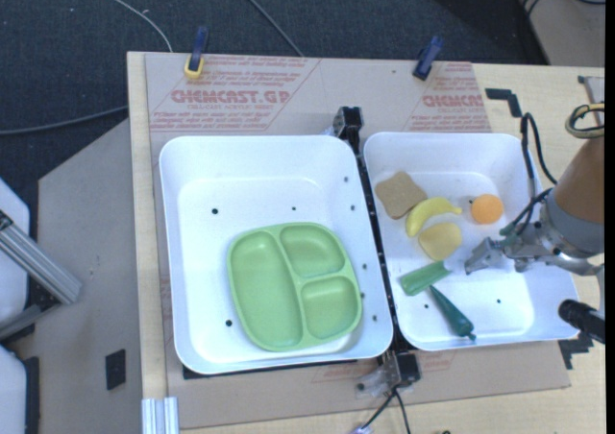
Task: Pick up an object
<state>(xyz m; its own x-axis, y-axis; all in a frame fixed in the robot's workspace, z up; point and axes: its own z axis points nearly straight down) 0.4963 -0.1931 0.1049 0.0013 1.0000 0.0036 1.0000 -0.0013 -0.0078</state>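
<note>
Two white bins lie side by side on the bench [144, 230]. Nearest in the right bin [509, 322] lies a dark green tool-shaped toy [450, 312], long and thin, its axis running from upper left to lower right, with a lighter green piece [423, 277] just above it that slants the other way. The tool [483, 257] hangs over this bin at its right side, pointing left toward the things; its fingers look apart and nothing is between them, so it is released. Just left of it is a pale yellow piece [442, 239], then a banana [430, 212] with its long axis near level and curved, its ends pointing left-down and right. Beside it are an orange ball [487, 208] and, farther, a brown slice [400, 192]. The left bin [192, 173] holds a green tray [293, 283] with three compartments. I judge the pale piece or the banana is the likely object. The risk is that these things lie close together, touching or nearly so, therefore a finger may come down on a neighbour and push it, or the ball may roll away.
</note>
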